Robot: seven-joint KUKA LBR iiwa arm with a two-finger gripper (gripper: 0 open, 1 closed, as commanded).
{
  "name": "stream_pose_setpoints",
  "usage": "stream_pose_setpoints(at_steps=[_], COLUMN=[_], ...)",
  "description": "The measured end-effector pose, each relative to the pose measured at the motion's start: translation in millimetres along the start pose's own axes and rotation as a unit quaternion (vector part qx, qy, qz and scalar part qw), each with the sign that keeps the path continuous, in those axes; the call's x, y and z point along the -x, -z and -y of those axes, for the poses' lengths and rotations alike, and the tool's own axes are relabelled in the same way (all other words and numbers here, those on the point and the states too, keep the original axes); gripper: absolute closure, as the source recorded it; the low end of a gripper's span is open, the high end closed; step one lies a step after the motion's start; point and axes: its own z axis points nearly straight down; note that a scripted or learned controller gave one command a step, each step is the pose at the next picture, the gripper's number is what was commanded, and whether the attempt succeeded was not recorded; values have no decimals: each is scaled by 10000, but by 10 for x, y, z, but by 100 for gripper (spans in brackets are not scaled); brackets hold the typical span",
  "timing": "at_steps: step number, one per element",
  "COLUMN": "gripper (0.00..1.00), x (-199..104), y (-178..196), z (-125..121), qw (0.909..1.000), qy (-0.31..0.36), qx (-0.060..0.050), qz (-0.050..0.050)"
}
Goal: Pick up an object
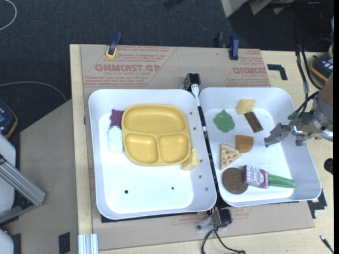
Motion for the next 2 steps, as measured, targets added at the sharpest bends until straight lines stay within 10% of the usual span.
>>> stream_pose_setpoints(at_steps=[2], gripper=[0], x=[-79], y=[-1082], z=[86], qw=[10000], qy=[-2], qx=[-2], qz=[-2])
